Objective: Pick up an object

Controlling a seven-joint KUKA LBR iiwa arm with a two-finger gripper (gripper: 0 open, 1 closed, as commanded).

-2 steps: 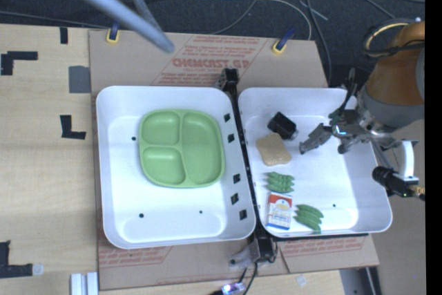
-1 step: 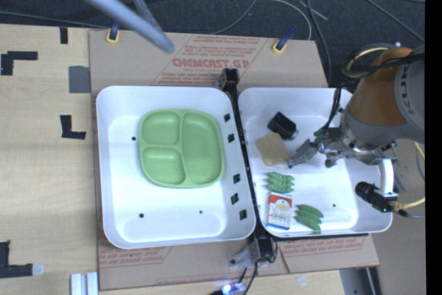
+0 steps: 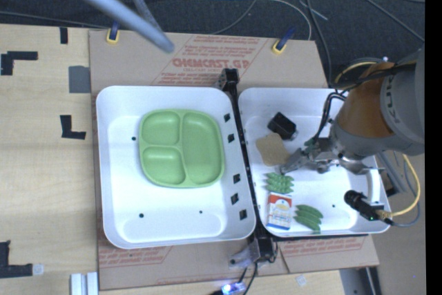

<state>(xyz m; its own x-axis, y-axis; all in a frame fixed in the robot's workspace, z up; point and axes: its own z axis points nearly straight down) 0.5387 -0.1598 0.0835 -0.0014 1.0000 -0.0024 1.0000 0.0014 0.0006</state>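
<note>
The left white bin [image 3: 110, 148] holds a green divided plate [image 3: 181, 148] with three compartments. It lies flat and well apart from my work. The right white bin [image 3: 314, 99], just beside the left one, holds the small items. My arm [image 3: 376, 114] reaches into it from the right, grey with an orange band above the wrist.

My gripper [image 3: 293, 161] points left and slightly down in the view, low over the bin floor. The tips sit at the lower right edge of a tan flat piece [image 3: 271, 148]. I cannot tell how far my fingers are parted, and I see nothing between them.

The tan flat piece is the nearest candidate. It lies near the middle of the right bin, roughly square, with no clear long axis. To grasp it well I judge I should straddle one edge and close squarely, since a thin flat item may slip.

Other items, by size:
- red-and-white packet [image 3: 280, 211], long axis toward the near rim
- black block [image 3: 282, 125]
- green pea pod [image 3: 309, 217], lying diagonally
- green leafy piece [image 3: 280, 182]
</note>
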